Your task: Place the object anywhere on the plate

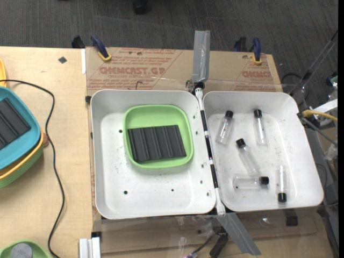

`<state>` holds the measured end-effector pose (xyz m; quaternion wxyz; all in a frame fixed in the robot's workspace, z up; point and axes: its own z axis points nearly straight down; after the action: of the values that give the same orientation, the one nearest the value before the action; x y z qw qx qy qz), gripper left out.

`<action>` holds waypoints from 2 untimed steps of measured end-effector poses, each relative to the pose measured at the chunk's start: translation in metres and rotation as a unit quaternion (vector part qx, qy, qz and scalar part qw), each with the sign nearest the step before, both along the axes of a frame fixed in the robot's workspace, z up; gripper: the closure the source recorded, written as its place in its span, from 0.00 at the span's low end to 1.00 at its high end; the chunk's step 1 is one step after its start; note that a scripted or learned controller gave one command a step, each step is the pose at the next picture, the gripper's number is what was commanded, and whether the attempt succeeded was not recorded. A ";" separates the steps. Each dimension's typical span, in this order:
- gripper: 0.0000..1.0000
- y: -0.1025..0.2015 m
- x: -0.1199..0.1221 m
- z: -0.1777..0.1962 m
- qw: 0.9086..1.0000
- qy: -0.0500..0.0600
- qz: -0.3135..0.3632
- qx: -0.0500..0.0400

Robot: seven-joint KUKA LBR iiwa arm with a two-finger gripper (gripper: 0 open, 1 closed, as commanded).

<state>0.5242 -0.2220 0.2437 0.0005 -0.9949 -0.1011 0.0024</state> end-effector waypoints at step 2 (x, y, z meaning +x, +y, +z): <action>0.00 0.001 -0.004 0.007 1.000 0.000 0.004 0.000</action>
<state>0.5206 -0.2208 0.2510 0.0008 -0.9944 -0.1054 0.0028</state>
